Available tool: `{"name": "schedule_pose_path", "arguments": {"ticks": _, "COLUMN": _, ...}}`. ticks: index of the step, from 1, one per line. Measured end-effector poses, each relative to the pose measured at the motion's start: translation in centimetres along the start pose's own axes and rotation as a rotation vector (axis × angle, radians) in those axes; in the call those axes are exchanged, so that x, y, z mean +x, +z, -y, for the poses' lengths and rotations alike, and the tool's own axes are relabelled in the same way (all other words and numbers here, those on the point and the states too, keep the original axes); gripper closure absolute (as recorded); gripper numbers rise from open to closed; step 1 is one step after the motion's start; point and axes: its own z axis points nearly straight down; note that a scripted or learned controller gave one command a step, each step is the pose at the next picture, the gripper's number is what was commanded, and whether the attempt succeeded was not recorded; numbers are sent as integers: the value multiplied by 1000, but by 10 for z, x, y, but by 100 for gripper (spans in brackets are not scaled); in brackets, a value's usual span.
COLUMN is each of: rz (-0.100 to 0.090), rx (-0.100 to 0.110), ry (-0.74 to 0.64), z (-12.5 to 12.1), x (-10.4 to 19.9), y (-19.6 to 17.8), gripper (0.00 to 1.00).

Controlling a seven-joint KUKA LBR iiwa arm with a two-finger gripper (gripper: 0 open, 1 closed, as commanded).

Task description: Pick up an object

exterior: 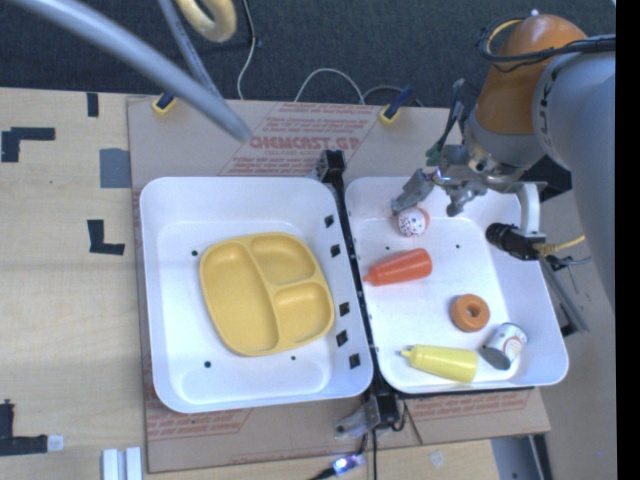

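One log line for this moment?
gripper open over small white ball | right bin | nothing held | orange carrot untouched

Red "CHEMCAST, GP" print, cardboard sheet (300,140)

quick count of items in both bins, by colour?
Yellow: 2, the yellow divided plastic tray in the left bin and the yellow squeeze bottle in the right bin
Orange: 2, the orange carrot-shaped toy and the orange ring doughnut
White: 2, the small white ball with red marks and the small white and silver can
Total: 6
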Motion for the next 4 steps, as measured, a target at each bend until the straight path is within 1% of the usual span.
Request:
{"name": "schedule_pose_path", "arguments": {"ticks": 1, "rz": 1, "rx": 2, "ry": -1, "z": -8, "x": -3, "y": 49, "gripper": 0}}
{"name": "schedule_pose_path", "arguments": {"ticks": 2, "rz": 1, "rx": 1, "ry": -1, "z": -7, "x": -3, "y": 103, "gripper": 0}}
{"name": "schedule_pose_path", "arguments": {"ticks": 3, "rz": 1, "rx": 0, "ry": -2, "z": -8, "x": -2, "y": 90, "gripper": 100}}
{"name": "schedule_pose_path", "arguments": {"ticks": 4, "rz": -1, "rx": -5, "ry": -1, "z": -9, "x": 6, "y": 45, "gripper": 100}}
